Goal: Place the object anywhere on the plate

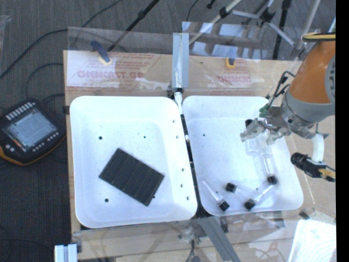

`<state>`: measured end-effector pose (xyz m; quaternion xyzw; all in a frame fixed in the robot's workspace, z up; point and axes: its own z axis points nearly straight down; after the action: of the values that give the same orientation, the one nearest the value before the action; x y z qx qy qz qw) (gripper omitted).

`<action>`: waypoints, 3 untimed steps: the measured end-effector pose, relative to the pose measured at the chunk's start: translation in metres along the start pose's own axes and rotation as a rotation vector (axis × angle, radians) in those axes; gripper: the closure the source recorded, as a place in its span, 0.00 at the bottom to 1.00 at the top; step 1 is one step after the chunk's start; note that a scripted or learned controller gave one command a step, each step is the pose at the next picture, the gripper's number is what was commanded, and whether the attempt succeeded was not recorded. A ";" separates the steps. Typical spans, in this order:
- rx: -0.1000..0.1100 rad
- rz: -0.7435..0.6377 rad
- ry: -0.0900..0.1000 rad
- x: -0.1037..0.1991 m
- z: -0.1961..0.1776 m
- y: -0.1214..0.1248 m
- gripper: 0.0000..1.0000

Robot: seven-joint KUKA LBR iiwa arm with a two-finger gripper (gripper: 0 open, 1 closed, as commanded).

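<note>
A dark rectangular ridged plate (131, 177) lies flat at a slant in the left bin (87, 113). Several clear vials with black caps lie in the right bin (218, 119), near its front. One vial (268, 168) lies just in front of my gripper, its cap pointing to the front. Another vial (260, 194) and a third vial (215, 196) lie closer to the front wall. My gripper (254, 140) hangs low over the right half of the right bin, behind the vials. Nothing shows held in it.
A small black cap (230, 188) rests between the front vials. A teach pendant (27, 130) lies on the floor left of the bench. A metal divider post (180, 64) stands behind the bins' shared wall. The arm's orange band (319, 64) is at the right.
</note>
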<state>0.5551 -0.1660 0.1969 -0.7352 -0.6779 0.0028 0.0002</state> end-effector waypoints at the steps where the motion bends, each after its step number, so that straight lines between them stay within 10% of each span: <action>1: -0.001 -0.299 0.004 0.077 -0.009 0.014 1.00; 3: -0.004 -0.597 0.001 0.206 -0.036 0.094 1.00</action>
<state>0.6655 0.0318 0.2312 -0.5034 -0.8641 0.0011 -0.0002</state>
